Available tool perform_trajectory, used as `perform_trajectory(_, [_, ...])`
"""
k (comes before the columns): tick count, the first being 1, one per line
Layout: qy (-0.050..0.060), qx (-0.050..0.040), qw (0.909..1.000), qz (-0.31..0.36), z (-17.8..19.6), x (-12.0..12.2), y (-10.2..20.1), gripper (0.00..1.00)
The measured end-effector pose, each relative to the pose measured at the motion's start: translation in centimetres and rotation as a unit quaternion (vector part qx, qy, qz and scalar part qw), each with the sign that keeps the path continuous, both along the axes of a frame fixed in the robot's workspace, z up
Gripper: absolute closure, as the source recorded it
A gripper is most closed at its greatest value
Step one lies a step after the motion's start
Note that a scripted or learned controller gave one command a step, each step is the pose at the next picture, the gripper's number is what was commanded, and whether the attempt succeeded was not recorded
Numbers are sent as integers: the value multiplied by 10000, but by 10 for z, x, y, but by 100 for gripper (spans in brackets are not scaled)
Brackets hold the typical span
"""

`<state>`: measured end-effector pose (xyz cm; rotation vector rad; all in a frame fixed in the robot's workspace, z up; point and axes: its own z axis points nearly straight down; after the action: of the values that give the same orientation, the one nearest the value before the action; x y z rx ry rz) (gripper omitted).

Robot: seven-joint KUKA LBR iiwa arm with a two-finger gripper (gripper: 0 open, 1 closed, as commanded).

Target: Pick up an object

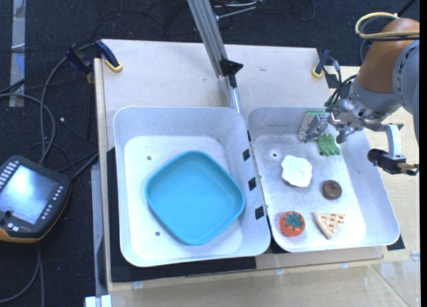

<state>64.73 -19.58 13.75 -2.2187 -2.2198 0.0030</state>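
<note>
The green toy is the object I take the arm to be after; it looks like a small leafy vegetable, lying in the right bin near its far edge. The gripper sits right over it, with a patterned grey-green piece just beside the toy on the side nearer the left bin. From here I cannot tell the state of the tool, so I would not call this a grasp. The toy appears to rest on the bin floor, so my judgement is that the pick is not yet done: closing, lifting and clearing the rim are all left.

Nearer the camera than the green toy lie a white lumpy piece, a brown doughnut, a red tomato and a pizza slice, all apart from one another. The left bin holds a blue square dish.

Both bins stand on a pale wooden bench with clamps at its far corners. Beyond it is dark carpet with cables, and a teach pendant lies on the floor past the left bin.
</note>
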Motion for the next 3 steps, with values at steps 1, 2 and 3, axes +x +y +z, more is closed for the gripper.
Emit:
perform_trajectory(1, [-37,-13,10000,3,-41,1,0,0])
perform_trajectory(2, [-54,-21,10000,2,-28,2,-1,100])
perform_trajectory(3, [-36,-8,10000,0,15,0,1,100])
